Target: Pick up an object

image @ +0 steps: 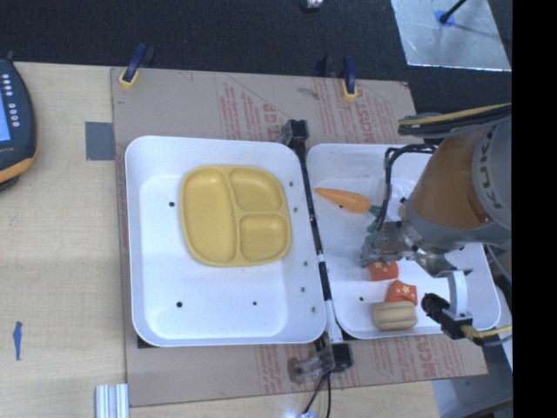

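Two shallow white bins of smooth moulded plastic with rounded corners are set side by side on a sheet of brown cardboard (pixel 218 103), which is fixed at its far edge by yellow and blue clamps.

In the left bin (pixel 157 312) a pale yellow tray (pixel 235 213) is seen, glossy and rounded, divided into one long compartment and two smaller ones. It lies toward the far half of the bin.

In the right bin (pixel 348 159) four small items are noted. A carrot (pixel 344 199), orange, tapered and smooth, with a green tip at its right end, lies in the far part. A red piece (pixel 382 271), small and rounded, sits near the middle, directly beneath the gripper. A second red block (pixel 401 292), more angular and with a pale patch, is just beside it on the near side. A bun (pixel 394 316), tan, oblong and matt, touches or nearly touches that block at the near rim.

The arm (pixel 457 185), with its orange band, is reached in from the right over the right bin. The gripper (pixel 381 249) is placed low, just above or against the red piece. How far the jaws stand apart cannot be told, as the tip is a dark, cluttered shape; nothing is clearly seen held.

A dark handheld pendant (pixel 13 120) rests at the left edge of the wooden bench.
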Action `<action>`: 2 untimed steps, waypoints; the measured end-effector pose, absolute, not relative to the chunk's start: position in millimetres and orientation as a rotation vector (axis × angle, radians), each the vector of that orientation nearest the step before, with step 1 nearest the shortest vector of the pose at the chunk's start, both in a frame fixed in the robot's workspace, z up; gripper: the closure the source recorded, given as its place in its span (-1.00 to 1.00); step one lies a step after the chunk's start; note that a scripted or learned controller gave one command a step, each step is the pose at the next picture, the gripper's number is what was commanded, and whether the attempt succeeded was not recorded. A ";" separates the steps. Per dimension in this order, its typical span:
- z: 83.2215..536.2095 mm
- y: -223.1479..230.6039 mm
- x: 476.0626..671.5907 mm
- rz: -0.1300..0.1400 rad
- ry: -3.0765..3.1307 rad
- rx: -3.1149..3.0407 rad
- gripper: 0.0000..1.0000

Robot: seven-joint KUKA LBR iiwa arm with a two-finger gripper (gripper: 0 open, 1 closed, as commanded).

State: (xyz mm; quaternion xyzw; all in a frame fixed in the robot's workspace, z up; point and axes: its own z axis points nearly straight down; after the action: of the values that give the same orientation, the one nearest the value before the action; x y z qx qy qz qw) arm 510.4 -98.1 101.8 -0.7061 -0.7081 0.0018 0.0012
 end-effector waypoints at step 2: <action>271.8 17.4 502.2 0.000 -2.228 -2.214 1.00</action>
State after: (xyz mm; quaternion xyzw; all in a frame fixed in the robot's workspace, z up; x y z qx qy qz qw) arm 502.2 17.4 271.8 -0.7049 -0.7093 0.0000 0.0004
